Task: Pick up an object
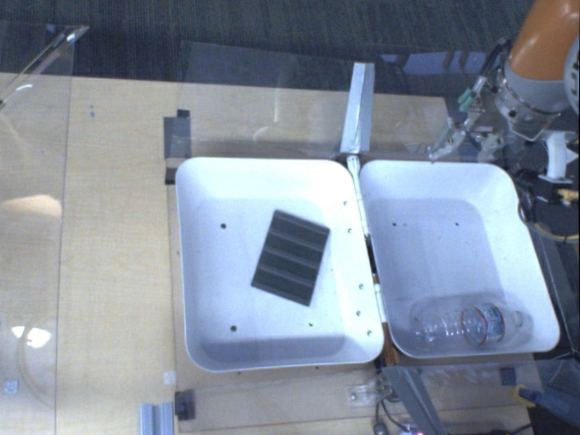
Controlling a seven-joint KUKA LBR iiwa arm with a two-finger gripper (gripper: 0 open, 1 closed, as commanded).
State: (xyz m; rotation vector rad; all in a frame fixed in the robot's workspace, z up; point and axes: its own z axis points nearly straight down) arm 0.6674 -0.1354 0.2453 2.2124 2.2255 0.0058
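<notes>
A dark grey ribbed rectangular block (290, 256) lies flat and slightly askew in the middle of the left bin (217, 198). A clear plastic bottle (467, 323) with a blue label lies on its side along the near edge of the right bin (426, 234). My gripper (458, 140) hangs above the far rim of the right bin, at the top right of the camera view, well away from both objects. Nothing shows in its grasp. The orange band of the arm (544, 34) rises behind it.
A metal divider post (358, 107) stands upright at the far end where the two bins meet. Clear plastic sheeting (54, 198) covers the wooden bench on the left. Cables (548, 198) run along the right bin's outer side.
</notes>
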